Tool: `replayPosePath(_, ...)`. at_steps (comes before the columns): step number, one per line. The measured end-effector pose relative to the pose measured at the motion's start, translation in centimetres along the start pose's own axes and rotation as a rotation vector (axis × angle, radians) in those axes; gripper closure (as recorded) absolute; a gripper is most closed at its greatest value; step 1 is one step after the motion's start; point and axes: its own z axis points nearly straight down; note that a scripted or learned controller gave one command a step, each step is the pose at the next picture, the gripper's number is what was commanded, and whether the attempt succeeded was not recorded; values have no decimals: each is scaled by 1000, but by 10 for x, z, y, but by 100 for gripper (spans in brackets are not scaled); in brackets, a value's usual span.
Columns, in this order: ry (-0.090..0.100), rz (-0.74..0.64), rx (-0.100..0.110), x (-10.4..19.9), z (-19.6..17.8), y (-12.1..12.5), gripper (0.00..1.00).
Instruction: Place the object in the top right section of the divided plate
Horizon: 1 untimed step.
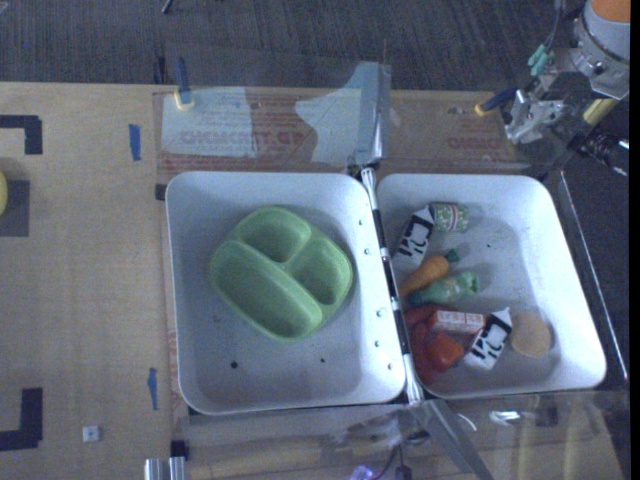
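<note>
The landmark for all positions below is the green three-section moulded plastic plate (283, 283), which lies in the left shallow white bin (200, 368) on the tan surface (80, 298).

Task status: not started, as far as the view shows. All three sections of the plate are bare. No object is seen between the fingers of the hand (532, 111), and the hand sits outside both bins.

Near edge: to the right of the plate and toward the camera, the right shallow white bin (560, 268) holds the candidate objects. Nearest are a red crumpled soft item (432, 348), a white-and-black printed packet (489, 340) and a round tan bun-shaped piece (531, 335). A small white box with red print (459, 320) lies just behind them.

Middle: level with the plate, to its right, lie a green toy bottle (447, 289) and an orange toy carrot (428, 271), close together.

Farther: a second white-and-black packet (416, 236) and a small green-labelled can (449, 216) lie beyond the carrot.

Farthest: the hand hangs well beyond and to the right of the plate, past the far right corner of the right bin. Whether it is wide or narrow cannot be told; it is too small and cluttered in view.

Remaining work: pick one object, carry it over the ridge between the bins, release it in the plate's top right section.

Obstruction: the objects lie crowded, several touching, so a clean single grasp is judged difficult.
</note>
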Motion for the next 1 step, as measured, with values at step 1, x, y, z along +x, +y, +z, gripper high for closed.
replayPosePath(1, 1, 10, 0, 74, -102, -1, 100)
